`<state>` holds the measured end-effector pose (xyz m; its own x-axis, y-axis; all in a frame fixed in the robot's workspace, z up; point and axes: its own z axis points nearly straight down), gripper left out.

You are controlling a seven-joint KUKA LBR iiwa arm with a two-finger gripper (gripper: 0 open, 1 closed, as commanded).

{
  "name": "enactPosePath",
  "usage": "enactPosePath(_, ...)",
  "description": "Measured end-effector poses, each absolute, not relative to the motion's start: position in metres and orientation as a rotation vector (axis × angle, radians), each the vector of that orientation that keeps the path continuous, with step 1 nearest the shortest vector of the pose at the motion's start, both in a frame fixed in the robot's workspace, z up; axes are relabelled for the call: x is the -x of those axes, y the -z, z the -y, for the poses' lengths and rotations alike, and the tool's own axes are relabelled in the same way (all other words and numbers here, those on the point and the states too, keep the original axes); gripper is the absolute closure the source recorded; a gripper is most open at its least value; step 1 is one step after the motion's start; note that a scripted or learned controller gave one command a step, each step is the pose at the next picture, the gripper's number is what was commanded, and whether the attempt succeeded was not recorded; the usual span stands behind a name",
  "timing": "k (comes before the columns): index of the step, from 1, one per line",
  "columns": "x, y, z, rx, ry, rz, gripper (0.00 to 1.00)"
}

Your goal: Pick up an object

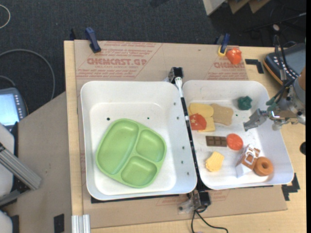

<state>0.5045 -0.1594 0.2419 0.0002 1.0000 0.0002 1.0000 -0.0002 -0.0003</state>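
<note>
The right bin (272, 178) holds several toy foods. There is a yellow slice (204, 110) with a red tomato piece (198, 122) on it, and a tan bread slice (223, 114) beside it. A small green piece (244, 101) lies toward the back. Lower down are a brown chocolate bar (216, 141), a red-orange ball (234, 141), a yellow chunk (214, 161), a red and white item (250, 157) and a brown donut (264, 166). My gripper (260, 118) hovers over the bin's right side, above the ball and to the right of the bread. Nothing is seen held in it.
The left bin (92, 101) holds a green divided plate (131, 152). A black clip (176, 74) sits where the two bins meet at the back. An orange object (233, 56) and a blue clamp (92, 39) rest on the board behind the bins.
</note>
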Motion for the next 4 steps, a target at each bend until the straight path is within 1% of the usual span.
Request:
enactPosePath(1,-0.565,-0.201,0.099,2.213,0.004,2.230,0.00)
enactPosePath(2,-0.618,-0.210,0.003,2.210,0.010,2.235,0.00)
enactPosePath(3,-0.555,-0.183,0.045,2.223,-0.010,2.212,0.00)
enactPosePath(4,-0.495,-0.246,0.030,2.220,0.002,2.221,0.00)
